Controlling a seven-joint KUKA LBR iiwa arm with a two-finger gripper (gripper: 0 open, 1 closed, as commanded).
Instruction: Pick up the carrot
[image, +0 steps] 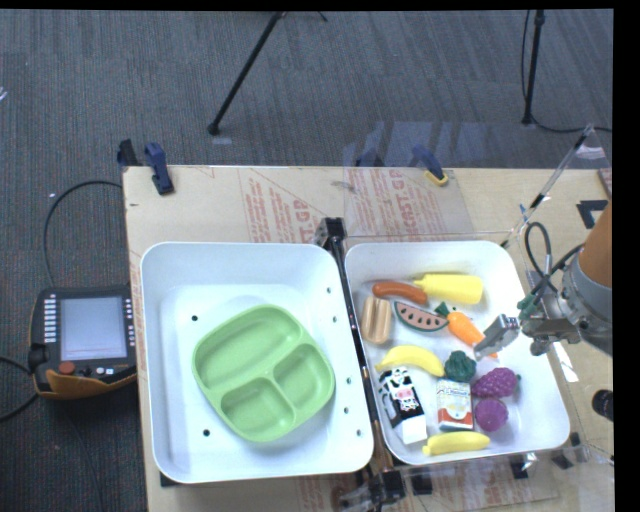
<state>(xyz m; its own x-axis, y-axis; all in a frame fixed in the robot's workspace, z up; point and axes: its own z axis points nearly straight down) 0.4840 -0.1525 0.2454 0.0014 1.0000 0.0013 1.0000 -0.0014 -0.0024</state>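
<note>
The claw (496, 338) hangs over the right bin (530, 290), reaching in from the right on the grey arm (590, 300). I cannot tell whether it is wide or narrow from here.

The carrot (463, 327) lies just to the claw's left, so close that its tip seems to touch, pointing toward the bin's middle. Just below the claw sit a broccoli floret (460, 366) and a bunch of purple grapes (494, 383), with a small orange-and-white carton (454, 407) under them.

A little further left of the carrot is a watermelon slice (418, 316), with a banana (411, 359) below it. Up and to the left lie a yellow corn cob (452, 289) and a hot dog sausage (399, 292), beside a bread bun (377, 319). Down at the bin's near edge are a milk carton (403, 402) with cow spots and a second yellow banana (457, 443).

Well away to the left, the other bin (160, 300) holds a green divided plate (263, 372). Beyond the bench, a teach pendant (85, 338) rests on the floor.
</note>
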